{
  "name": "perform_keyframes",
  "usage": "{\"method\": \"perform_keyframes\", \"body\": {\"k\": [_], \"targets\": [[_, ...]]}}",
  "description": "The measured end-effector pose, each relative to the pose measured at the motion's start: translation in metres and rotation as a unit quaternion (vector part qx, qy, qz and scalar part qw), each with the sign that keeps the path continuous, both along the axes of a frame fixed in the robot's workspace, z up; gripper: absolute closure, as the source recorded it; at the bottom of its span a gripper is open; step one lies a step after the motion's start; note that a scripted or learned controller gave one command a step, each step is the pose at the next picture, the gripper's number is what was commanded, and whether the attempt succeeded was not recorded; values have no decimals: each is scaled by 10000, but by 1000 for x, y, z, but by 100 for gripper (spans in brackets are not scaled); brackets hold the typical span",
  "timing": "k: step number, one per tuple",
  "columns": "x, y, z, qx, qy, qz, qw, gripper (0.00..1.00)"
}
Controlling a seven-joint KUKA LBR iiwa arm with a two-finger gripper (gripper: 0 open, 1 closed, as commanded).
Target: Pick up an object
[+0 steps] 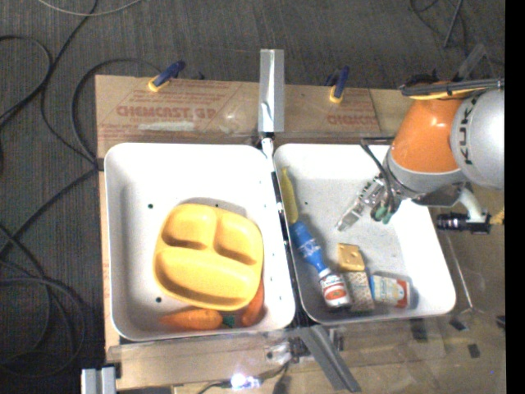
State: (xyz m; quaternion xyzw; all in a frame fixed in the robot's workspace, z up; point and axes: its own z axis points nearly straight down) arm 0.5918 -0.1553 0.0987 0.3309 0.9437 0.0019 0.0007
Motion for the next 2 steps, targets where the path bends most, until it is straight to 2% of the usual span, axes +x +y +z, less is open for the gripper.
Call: {"method": "perform_keyframes", "body": {"k": [1, 2], "targets": [[32, 20, 92, -12, 25, -1085, 9941, 100], [53, 65, 94, -19, 21, -911, 9958, 100]]}}
